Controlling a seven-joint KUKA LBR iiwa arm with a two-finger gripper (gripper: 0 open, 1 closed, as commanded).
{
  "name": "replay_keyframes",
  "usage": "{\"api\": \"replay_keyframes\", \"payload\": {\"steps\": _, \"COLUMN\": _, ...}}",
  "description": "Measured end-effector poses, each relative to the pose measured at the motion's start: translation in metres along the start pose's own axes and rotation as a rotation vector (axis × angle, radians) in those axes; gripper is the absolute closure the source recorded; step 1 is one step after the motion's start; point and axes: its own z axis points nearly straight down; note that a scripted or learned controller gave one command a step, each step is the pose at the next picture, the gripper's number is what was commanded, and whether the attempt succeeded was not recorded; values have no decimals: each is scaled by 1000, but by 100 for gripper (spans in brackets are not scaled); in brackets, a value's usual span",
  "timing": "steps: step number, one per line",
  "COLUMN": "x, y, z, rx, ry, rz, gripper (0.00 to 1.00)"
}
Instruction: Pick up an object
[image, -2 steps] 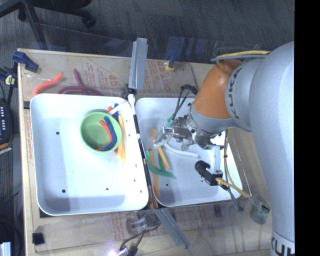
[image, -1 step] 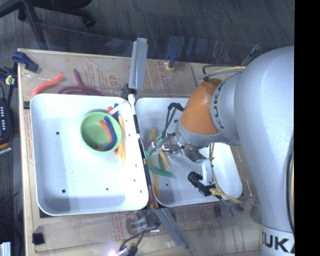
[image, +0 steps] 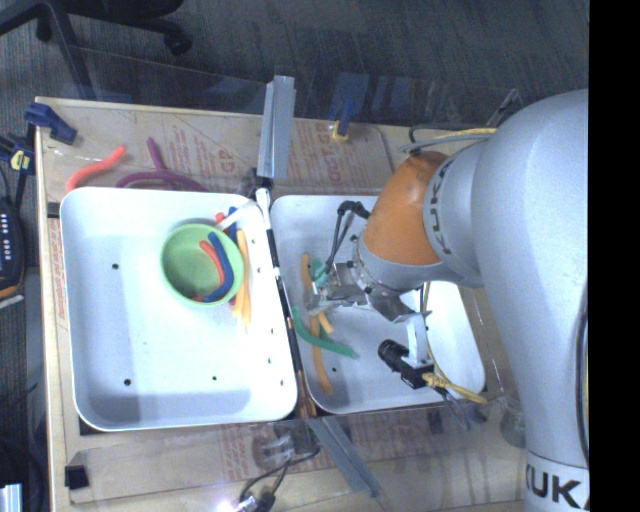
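My gripper is low in the right bin, at its left side, among a small heap of thin pieces. Orange sticks and green strips lie under and around the fingertips. The heap and the wrist hide whether anything sits between the fingers. In the left bin a green bowl holds red and blue curved pieces, with an orange stick along its right side.
The arm's orange band and grey body cover the right bin's right half. A black fitting with yellow cable hangs near the bin's front. A metal divider stands at the back between the bins. Red and purple loops lie on the bench behind the left bin.
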Motion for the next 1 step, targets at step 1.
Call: {"api": "replay_keyframes", "payload": {"steps": 1, "x": 37, "y": 40, "z": -89, "rx": 0, "ry": 0, "rz": -166, "gripper": 100}}
